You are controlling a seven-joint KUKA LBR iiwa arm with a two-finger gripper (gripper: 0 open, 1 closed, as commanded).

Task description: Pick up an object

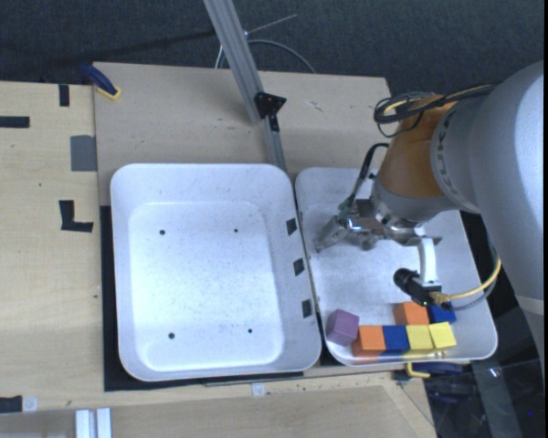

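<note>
White bins (201,185); purple block (343,325), orange block (372,338), blue block (395,338), yellow blocks (431,338).

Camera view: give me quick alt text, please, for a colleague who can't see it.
The grey arm's gripper hangs over the right bin, above a cluster of coloured blocks along its near edge. The left bin sits beside it.

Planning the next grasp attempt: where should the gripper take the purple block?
Probably from above, closing on the purple block across its upper and lower sides. The bin wall crowds its left and the orange block sits close on its right.
</note>
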